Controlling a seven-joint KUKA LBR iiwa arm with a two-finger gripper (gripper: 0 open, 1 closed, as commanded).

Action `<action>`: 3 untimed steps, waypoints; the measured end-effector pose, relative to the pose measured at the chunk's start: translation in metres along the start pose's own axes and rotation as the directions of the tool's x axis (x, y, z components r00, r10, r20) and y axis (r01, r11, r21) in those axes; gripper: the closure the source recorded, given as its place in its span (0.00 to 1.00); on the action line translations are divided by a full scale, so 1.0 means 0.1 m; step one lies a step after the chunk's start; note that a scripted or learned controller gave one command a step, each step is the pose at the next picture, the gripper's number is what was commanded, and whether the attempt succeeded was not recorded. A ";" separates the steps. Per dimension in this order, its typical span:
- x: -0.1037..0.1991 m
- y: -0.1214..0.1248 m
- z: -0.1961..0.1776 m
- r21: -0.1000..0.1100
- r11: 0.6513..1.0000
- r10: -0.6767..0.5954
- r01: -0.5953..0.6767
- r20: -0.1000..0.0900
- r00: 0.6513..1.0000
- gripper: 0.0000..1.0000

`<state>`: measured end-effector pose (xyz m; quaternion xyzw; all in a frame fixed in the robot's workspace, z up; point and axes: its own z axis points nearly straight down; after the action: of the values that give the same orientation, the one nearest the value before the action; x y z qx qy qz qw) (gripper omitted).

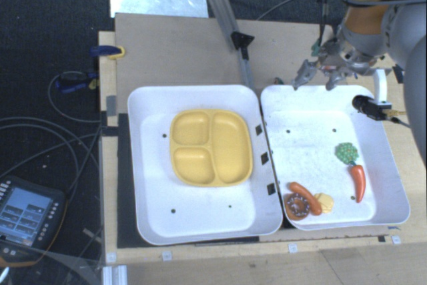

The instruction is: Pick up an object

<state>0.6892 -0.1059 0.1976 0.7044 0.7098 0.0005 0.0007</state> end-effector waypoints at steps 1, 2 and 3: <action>0.00 0.00 0.00 0.000 1.000 -0.001 0.001 0.001 1.000 0.00; -0.04 -0.07 0.45 0.004 1.000 0.006 -0.006 0.001 1.000 0.00; -0.12 -0.07 1.04 0.006 1.000 0.007 -0.007 0.000 1.000 0.00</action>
<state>0.6825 -0.1179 0.0933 0.7071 0.7071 -0.0017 -0.0011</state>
